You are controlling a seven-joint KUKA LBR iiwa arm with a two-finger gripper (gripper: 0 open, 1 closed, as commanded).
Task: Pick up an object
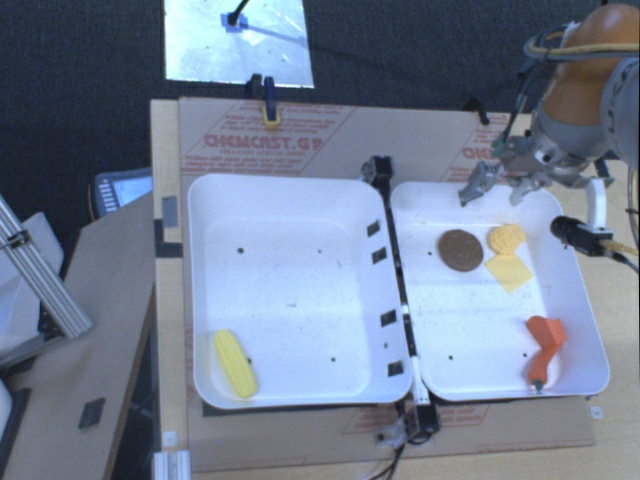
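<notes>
My gripper [497, 183] hangs over the far edge of the right bin [480, 373], its two grey fingers spread apart with nothing between them. Just below it in that bin lie a round brown cookie [461, 250], a yellow waffle-like round piece [507, 238] and a flat pale yellow cheese slice [510, 272]. An orange carrot-shaped piece [543, 347] lies near the bin's front right corner. A yellow corn cob [235, 363] rests at the front left of the left bin [290, 208].
A black divider with clips [392, 268] runs between the two bins. A black cable connector [570, 232] sticks out by the right bin's right rim. A yellow clamp [268, 103] and a shiny plate [238, 28] sit behind the bench.
</notes>
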